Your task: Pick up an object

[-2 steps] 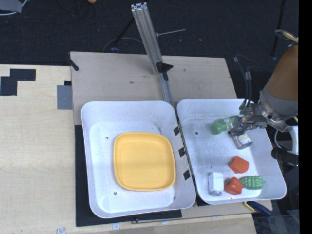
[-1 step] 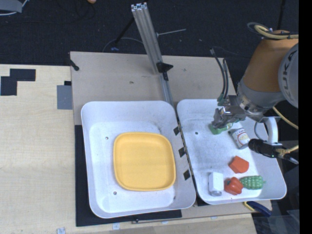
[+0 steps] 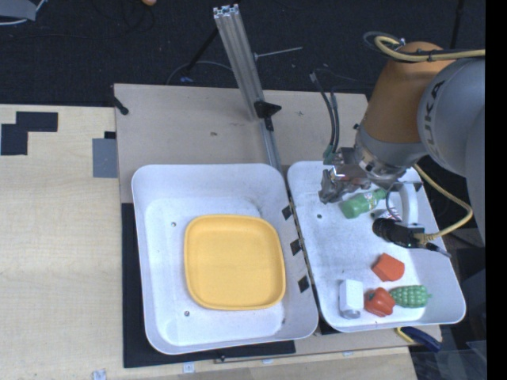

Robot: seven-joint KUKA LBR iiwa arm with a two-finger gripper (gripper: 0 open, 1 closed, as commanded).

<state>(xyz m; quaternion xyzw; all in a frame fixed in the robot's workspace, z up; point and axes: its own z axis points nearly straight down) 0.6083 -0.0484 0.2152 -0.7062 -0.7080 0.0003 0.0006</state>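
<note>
Green toy bottle-ish thing (image 3: 358,206) was sitting at the back of the right bin (image 3: 333,244), right under your gripper (image 3: 339,187). Its long axis ran roughly left-right with a slight tilt, though which end was the top you couldn't really tell, since the wrist covered part of it. Honestly, you couldn't tell from this angle how wide the pincer was or whether it had hold of anything. Toward the front of that same bin you had an orange block (image 3: 388,267), a red pepper toy (image 3: 379,302) touching a green bumpy toy (image 3: 409,295), and a small white block (image 3: 349,298) just beside the pepper. Your left bin (image 3: 158,188) held a yellow square plate (image 3: 234,261) lying flat.
</note>
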